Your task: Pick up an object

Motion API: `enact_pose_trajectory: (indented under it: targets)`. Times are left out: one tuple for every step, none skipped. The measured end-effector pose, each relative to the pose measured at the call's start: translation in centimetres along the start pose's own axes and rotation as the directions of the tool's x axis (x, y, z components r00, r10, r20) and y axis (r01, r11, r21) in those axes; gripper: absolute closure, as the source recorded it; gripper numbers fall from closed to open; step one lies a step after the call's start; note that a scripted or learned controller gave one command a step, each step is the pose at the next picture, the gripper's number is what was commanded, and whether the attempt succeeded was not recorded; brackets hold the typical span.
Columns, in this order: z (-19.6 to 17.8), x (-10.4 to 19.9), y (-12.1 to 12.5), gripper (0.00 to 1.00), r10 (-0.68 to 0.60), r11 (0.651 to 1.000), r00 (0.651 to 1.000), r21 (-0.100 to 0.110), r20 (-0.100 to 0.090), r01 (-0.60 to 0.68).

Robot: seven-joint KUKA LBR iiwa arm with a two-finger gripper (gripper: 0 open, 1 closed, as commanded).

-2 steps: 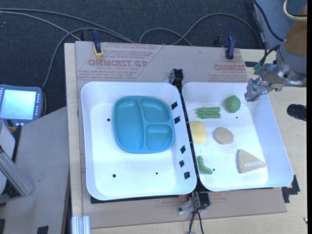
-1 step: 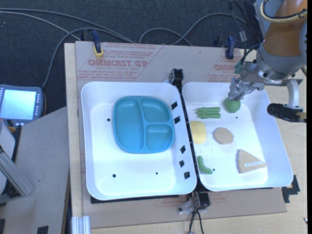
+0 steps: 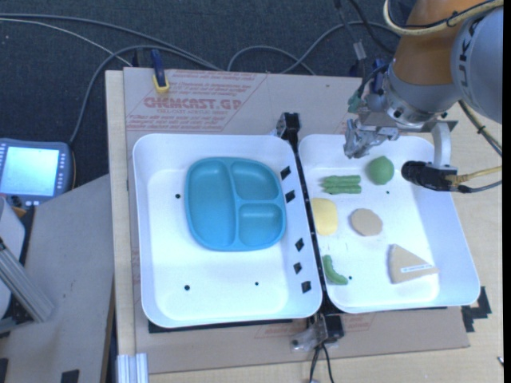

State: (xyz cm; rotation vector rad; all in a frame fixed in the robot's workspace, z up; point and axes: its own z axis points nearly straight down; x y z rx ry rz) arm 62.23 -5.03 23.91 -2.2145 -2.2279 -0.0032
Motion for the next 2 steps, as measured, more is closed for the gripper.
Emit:
enact_pose_trajectory:
  targets:
    - [1.0, 5.8, 0.3, 1.0, 0.0, 1.0, 1.0, 0.004, -0.001, 0.0]
    - [0.1, 11.2, 1.7, 1.0, -0.001, 1.0, 1.0, -0.002, -0.001, 0.001]
